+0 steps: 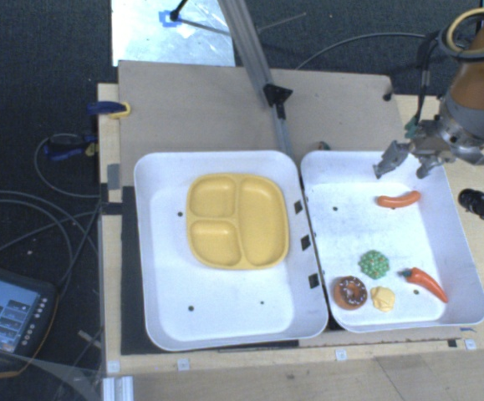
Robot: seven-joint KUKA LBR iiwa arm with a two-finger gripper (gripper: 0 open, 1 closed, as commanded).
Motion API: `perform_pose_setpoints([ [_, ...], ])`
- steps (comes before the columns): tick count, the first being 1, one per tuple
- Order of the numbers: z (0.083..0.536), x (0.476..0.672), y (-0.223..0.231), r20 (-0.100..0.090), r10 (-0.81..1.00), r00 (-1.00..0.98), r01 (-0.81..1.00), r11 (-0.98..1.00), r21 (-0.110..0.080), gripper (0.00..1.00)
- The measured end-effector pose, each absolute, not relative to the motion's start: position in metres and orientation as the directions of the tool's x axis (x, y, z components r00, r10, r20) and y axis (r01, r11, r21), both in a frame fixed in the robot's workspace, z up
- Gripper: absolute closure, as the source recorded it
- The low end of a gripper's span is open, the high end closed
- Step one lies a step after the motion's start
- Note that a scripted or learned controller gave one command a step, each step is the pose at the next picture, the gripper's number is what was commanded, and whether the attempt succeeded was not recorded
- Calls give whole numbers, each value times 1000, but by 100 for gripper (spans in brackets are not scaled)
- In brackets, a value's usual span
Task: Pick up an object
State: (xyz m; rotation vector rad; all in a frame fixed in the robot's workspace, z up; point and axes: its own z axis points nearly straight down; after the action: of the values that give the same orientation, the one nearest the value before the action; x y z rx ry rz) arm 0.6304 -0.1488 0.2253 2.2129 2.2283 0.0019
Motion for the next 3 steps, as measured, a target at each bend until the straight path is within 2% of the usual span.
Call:
perform_pose_setpoints([
  [1, 225, 630, -149, 0, 1000, -8, 1000, 8, 2, 0],
  [2, 167, 623, -145, 0, 1000, -2, 1000, 2, -4, 0],
  [3, 105, 624, -149, 0, 1000, 0, 1000, 0, -4, 0],
])
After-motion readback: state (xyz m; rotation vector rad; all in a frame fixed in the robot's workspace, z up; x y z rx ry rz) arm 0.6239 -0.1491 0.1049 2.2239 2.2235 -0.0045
